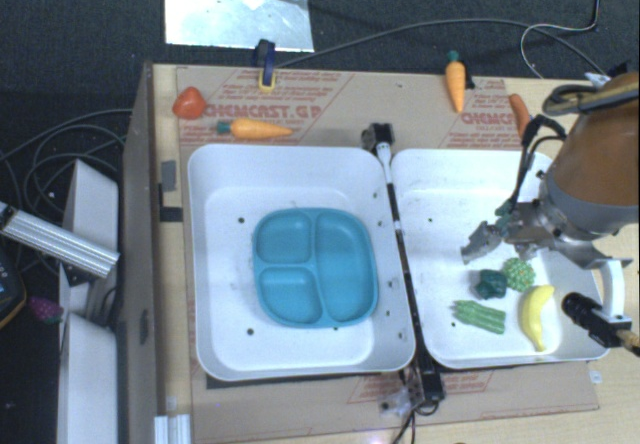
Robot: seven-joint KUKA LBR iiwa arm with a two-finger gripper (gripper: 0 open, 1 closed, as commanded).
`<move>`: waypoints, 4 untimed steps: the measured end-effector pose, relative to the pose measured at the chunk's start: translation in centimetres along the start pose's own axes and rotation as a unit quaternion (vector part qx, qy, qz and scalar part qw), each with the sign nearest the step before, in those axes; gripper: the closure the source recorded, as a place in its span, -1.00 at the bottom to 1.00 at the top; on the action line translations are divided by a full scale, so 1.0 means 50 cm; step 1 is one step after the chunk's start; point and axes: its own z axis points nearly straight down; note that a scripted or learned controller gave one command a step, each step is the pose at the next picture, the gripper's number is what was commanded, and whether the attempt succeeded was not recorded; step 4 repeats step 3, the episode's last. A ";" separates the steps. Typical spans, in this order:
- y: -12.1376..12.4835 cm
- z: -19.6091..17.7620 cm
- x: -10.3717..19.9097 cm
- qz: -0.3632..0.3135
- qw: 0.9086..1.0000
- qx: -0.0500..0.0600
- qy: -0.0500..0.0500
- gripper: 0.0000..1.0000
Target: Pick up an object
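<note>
In the right bin (440, 192) lie a dark green toy vegetable (491, 283), a light green broccoli piece (519, 273), a yellow banana (537, 316) and a green bean pod (479, 316). They sit together in the bin's front right part. My gripper (481, 242) hangs just above and to the left of the dark green piece and the broccoli, pointing left. I see nothing held in it. The arm's grey and orange body covers the bin's right side.
The left bin (225, 182) holds a blue divided plate (315, 265). Behind the bins, on the cardboard, lie two carrots (255, 129) (456, 84), a red toy (189, 103) and an orange piece (519, 112). A black divider (394, 222) runs between the bins.
</note>
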 end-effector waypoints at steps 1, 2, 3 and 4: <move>0.008 0.240 -0.083 0.002 1.000 0.003 0.000 -1.00; 0.013 0.215 -0.083 0.001 1.000 -0.001 0.000 1.00; 0.034 0.065 0.063 -0.001 1.000 -0.001 0.000 1.00; 0.034 0.065 0.063 -0.001 1.000 -0.001 0.000 1.00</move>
